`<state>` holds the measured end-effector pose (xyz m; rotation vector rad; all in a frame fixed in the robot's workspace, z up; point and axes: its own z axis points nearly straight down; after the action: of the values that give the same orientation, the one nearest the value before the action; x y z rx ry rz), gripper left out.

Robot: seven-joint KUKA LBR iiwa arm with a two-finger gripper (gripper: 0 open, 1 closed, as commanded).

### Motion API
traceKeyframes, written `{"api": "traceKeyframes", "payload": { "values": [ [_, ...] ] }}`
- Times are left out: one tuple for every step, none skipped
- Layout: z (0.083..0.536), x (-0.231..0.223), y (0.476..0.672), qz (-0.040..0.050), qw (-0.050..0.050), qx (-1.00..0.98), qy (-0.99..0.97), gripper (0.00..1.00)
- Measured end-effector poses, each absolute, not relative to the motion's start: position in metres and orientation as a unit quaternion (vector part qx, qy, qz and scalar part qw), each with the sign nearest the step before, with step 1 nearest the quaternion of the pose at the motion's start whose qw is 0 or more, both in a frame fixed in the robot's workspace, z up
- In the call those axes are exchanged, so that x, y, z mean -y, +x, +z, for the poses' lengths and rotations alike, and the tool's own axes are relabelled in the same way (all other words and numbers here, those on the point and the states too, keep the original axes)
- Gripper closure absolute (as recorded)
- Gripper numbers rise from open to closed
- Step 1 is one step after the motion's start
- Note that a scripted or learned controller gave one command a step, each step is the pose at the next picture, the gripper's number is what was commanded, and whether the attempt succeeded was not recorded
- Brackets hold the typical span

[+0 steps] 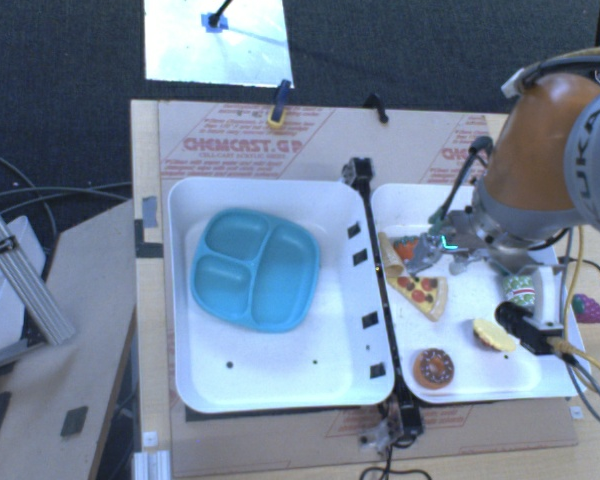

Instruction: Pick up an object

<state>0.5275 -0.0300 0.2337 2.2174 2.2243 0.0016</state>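
1. The gripper (427,251) hangs low over the left part of the right bin (450,389), its tip just above a red toy (408,247); how far the jaws stand apart cannot be told, and nothing can be seen held between them.
2. Just below the tip lies a pizza slice (421,289), its point toward the bin's upper left corner, touching or nearly touching the red toy.
3. Farther down the same bin sit a chocolate doughnut (433,368) near the front wall and a yellow piece (493,335) to its right.
4. A green-and-white cup (520,288) stands near the bin's right side, beside the arm's black fittings.
5. A purple toy (587,309) lies outside the bin, off its right rim.
6. The arm (545,158), orange band uppermost, enters from the right and slants down to the bin.
7. The left bin (270,383) holds a blue divided plate (255,269), well apart from the gripper.
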Motion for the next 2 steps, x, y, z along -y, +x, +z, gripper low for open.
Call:
{"api": "traceKeyframes", "payload": {
  "values": [
    [0.181,0.008,0.484,-0.0014,-0.003,-0.708,0.706,0.00],
    [0.337,0.062,0.489,0.0062,0.009,-0.707,0.707,0.00]
  ]
}}
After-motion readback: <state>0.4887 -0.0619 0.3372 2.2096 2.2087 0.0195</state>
